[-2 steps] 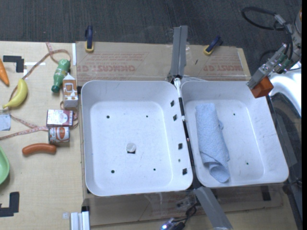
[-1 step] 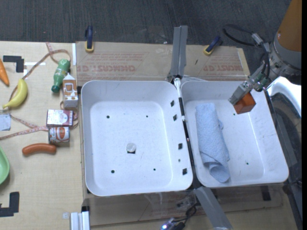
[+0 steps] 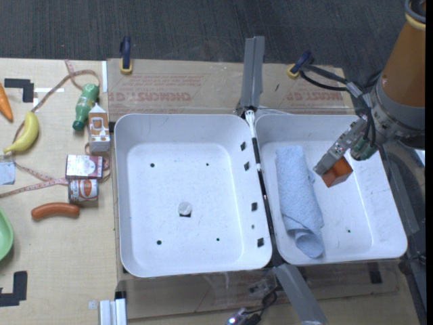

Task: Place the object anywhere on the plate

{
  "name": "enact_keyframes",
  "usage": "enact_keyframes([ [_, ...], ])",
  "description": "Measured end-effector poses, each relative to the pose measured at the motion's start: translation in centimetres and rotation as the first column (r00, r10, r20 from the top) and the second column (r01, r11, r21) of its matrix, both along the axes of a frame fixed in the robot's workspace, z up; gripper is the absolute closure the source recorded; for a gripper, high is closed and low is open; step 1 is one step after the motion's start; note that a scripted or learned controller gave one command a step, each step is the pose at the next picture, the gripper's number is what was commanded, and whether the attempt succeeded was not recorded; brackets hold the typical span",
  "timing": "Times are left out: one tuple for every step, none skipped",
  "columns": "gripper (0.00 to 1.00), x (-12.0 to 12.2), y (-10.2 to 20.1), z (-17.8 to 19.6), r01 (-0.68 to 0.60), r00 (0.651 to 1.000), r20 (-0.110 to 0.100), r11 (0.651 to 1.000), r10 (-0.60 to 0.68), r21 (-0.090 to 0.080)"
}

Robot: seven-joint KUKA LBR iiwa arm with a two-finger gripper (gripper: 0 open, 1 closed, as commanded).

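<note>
My gripper [image 3: 332, 167] hangs over the right bin [image 3: 385, 246], just right of the upper part of a folded light-blue towel [image 3: 298, 195]. A small orange block [image 3: 337, 173] sits between its fingers, lifted off the bin floor, and the gripper is shut on it. Part of a green plate [image 3: 4, 239] shows at the far left edge of the bench, well away from the gripper. In the left bin [image 3: 135, 202] lies a small pale round object [image 3: 185, 210].
Left of the bins on the wooden bench lie a banana [image 3: 24, 134], a green bottle [image 3: 84, 103], a small carton [image 3: 99, 133], a box [image 3: 84, 166], a can [image 3: 84, 190] and a sausage [image 3: 55, 211]. A grey divider post [image 3: 252, 73] stands between the bins.
</note>
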State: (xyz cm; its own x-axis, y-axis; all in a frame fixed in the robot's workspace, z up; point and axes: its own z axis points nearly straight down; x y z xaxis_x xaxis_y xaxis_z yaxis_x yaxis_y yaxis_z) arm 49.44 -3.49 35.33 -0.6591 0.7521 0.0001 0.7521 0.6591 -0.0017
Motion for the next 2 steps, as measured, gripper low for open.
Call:
enact_keyframes([
  [1.00,-1.6,-7.6,-2.1,-0.220,0.976,0.001,0.976,0.220,0.000],
  [1.00,-1.6,-7.6,-6.5,-0.281,0.960,0.002,0.960,0.281,0.000],
])
